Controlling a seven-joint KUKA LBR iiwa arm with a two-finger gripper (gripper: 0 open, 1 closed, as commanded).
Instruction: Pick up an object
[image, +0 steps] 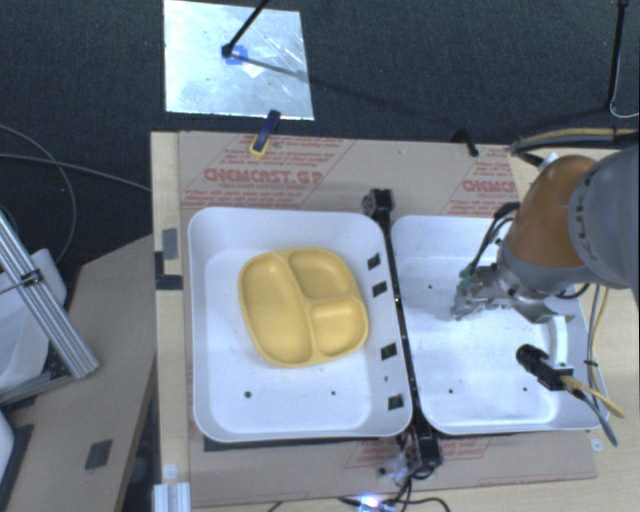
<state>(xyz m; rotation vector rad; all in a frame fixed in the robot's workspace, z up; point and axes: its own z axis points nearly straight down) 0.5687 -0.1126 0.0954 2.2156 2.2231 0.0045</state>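
- Yellow tray (302, 305): lies flat mid left bin (215, 400), well apart from gripper (468, 300).
- Gripper low over right bin (480, 415), near its left edge; finger state cannot be told, nothing seen held.

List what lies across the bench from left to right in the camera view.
Left bin holding a yellow divided plate → black clips along the divider → right bin → gripper low over that bin → grey arm with orange band.
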